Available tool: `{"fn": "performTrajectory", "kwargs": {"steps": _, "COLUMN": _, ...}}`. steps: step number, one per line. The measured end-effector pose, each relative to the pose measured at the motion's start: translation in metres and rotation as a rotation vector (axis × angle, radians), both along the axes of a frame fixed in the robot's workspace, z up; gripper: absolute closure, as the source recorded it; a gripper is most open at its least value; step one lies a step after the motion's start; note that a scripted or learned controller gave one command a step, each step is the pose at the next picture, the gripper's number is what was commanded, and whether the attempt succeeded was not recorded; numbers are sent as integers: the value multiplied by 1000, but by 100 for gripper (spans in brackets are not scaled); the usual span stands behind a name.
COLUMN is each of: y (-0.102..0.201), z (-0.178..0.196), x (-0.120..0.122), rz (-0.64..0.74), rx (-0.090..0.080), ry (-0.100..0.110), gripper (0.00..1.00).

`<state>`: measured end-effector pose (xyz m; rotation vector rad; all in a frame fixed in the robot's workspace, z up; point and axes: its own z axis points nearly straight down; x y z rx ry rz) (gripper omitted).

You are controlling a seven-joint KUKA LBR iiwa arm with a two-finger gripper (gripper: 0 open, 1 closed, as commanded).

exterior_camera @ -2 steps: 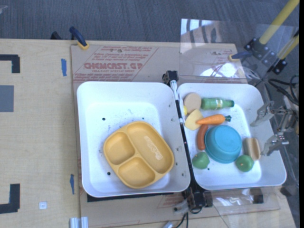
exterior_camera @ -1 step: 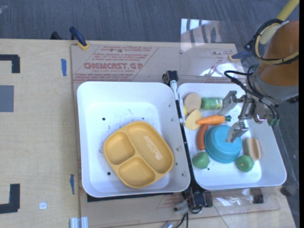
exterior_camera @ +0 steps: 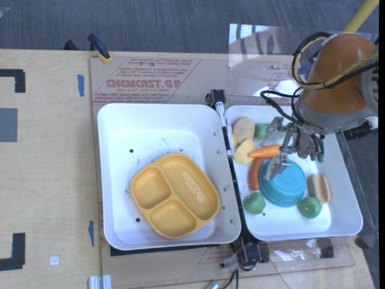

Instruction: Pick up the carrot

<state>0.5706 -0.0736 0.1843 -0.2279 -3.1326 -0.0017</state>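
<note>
The yellow three-section plastic plate (exterior_camera: 174, 201) is sitting toward the left white bin's (exterior_camera: 114, 161) near edge. In the right white bin (exterior_camera: 343, 221), the round blue plastic bowl (exterior_camera: 284, 185) is sitting mid-bin. Just beyond it, the two-finger gripper (exterior_camera: 283, 152) is gripping the small orange carrot (exterior_camera: 263, 152).

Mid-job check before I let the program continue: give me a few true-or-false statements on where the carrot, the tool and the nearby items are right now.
1. The carrot lies in the right bin. True.
2. The yellow divided plate sits in the right bin. False: it is in the left bin.
3. The tool is over the right bin, close to the carrot's right end. True.
4. The blue bowl is in the left bin. False: it is in the right bin, just below the carrot.
5. The carrot has been lifted clear of the bin. False: it lies among the other food items.
</note>
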Motion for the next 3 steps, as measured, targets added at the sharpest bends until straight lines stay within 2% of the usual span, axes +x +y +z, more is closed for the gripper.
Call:
{"fn": "performTrajectory", "kwargs": {"steps": 1, "y": -53, "z": -89, "x": 42, "rz": 13, "rx": -2, "ry": -8, "gripper": 0}}
{"fn": "performTrajectory", "kwargs": {"steps": 2, "y": -120, "z": -96, "x": 16, "rz": -654, "rx": 0, "ry": -8, "gripper": 0}}
{"fn": "performTrajectory", "kwargs": {"steps": 3, "y": -82, "z": -96, "x": 68, "rz": -668, "rx": -3, "ry": -2, "gripper": 0}}
